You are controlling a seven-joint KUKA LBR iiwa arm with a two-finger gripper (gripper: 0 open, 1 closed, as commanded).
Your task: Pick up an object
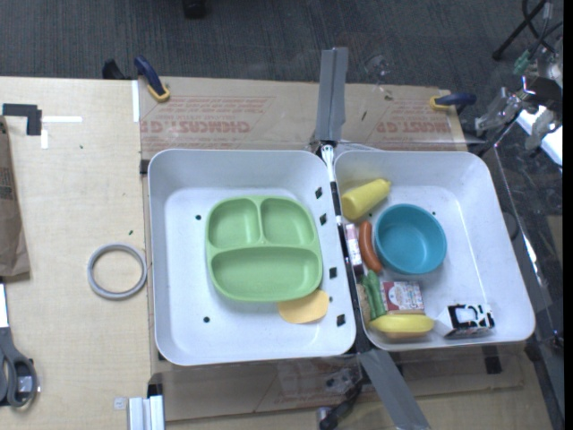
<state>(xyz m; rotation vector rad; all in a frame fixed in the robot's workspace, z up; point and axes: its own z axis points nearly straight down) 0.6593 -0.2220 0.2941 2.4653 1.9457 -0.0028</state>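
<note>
Two bins sit before you, and you cannot tell from this view whether the end effector is released or clenched, or whether it touches anything.

Count the candidates for picking bin by bin. The right bin [501, 240] holds six things: one blue bowl [410, 238] near the middle, one yellow block [363, 197] just beyond it by the inner wall, one orange stick [370, 247] touching the bowl's left side, one red-and-green packet [395, 296] nearer you, one yellow banana-like piece [401, 325] lying against that packet's near edge, and one small black-and-white item [470, 318] in the near right corner, apart from the rest.

The left bin [170, 240] holds two things — one green plate [264, 247] with three compartments, lying flat in the middle, and one flat yellow disc [304, 308] touching the plate's near right edge; whether it is tucked under is unclear.

Outward on the tabletop [72, 186]: one grey tape ring [116, 270] left of the bins, one pair of scissors [16, 379] at the near left edge, and two blue-and-yellow clamps — one [152, 77] beyond the left bin, one [452, 102] beyond the right.
</note>
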